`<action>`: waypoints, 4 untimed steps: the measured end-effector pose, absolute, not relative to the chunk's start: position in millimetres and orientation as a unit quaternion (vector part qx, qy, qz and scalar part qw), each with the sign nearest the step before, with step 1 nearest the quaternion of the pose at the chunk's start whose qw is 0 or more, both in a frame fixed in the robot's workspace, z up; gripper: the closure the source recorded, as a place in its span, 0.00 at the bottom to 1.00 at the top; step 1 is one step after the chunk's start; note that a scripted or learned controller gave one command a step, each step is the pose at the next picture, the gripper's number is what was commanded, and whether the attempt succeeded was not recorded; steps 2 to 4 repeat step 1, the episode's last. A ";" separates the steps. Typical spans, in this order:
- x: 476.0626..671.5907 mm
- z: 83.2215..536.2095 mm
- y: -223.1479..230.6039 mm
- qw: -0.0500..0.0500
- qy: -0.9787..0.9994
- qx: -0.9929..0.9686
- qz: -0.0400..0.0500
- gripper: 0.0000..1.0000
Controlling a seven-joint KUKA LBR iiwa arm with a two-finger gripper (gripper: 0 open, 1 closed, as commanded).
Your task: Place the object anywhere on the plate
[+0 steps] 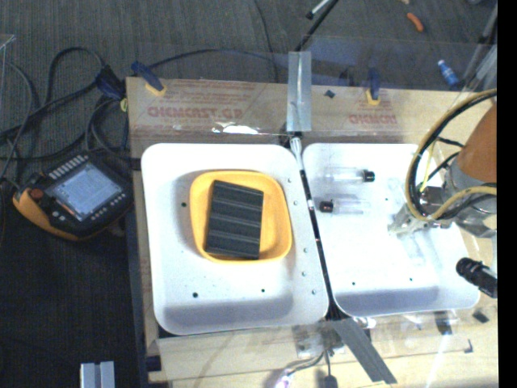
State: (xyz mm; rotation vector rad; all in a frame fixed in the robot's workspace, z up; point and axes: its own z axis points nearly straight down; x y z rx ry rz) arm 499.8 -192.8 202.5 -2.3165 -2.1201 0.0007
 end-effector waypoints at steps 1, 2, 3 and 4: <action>499.8 202.5 -192.8 0.001 -0.675 -0.738 0.000 0.00; 499.8 202.5 -192.8 0.001 -0.675 -0.738 0.000 0.00; 499.8 202.5 -192.8 0.001 -0.675 -0.738 0.000 0.00; 499.8 202.5 -192.8 0.001 -0.675 -0.738 0.000 0.00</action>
